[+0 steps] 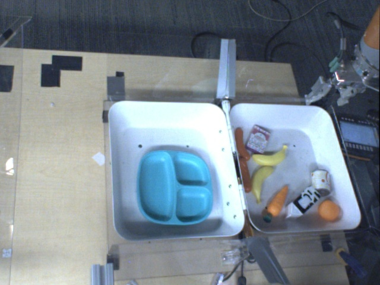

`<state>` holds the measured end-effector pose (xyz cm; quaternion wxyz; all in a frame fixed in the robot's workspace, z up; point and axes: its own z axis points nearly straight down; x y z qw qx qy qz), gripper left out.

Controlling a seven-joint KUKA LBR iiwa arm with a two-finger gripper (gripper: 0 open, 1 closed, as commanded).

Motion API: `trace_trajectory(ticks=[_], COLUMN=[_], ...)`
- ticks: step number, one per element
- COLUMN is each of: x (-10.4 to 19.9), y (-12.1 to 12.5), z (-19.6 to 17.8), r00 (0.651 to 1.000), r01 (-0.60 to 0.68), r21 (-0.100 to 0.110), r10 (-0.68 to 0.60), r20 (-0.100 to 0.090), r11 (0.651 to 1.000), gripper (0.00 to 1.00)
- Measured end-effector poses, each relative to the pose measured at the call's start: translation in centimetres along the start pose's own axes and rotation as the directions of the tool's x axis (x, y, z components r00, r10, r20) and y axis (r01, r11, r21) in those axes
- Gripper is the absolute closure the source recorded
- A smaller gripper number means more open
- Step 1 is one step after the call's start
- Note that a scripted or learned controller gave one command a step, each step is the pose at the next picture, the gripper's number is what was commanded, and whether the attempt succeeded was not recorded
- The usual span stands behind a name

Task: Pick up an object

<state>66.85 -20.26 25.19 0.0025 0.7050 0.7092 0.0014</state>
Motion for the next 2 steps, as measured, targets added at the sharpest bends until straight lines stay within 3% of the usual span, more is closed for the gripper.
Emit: trace_trajectory(ticks=[1, 2], x=[0.1, 4.4], y=[0.2, 0.2], z=[-1.3, -10.5], r00=[1.0, 0.998], r01=[0.008, -0.06], r21=[-0.007, -0.003], r10=[-0.008, 0.06], r20=[0.003, 0.001], r11=[1.0, 0.998], gripper=[1.0, 1.0])
